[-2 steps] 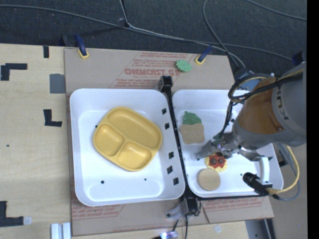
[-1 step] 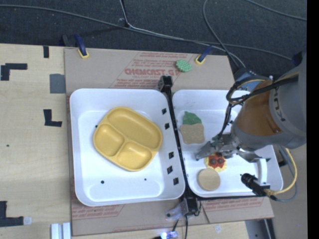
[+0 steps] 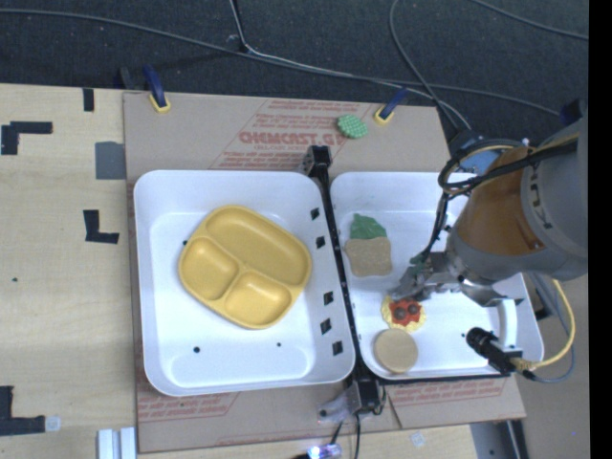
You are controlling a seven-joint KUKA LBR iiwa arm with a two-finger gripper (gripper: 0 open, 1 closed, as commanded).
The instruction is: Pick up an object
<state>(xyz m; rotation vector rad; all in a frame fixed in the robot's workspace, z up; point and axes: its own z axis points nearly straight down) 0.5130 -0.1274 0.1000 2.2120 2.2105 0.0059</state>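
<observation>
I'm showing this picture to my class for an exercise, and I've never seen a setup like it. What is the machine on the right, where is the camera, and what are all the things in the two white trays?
The camera sits above a bench and looks down at a slant. The grey and orange machine reaching in from the right is a robot arm. Its job here is to pick up an object. At its tip is a gripper, low over the right bin; from this angle I cannot tell whether it holds anything.

Two shallow white bins sit side by side on a cardboard sheet. The left bin holds a yellow divided plate. The right bin holds small toy-like items: a green piece, a tan square, a red and yellow piece just under the gripper, and a beige disc. A small green item lies on the cardboard behind the bins.
</observation>
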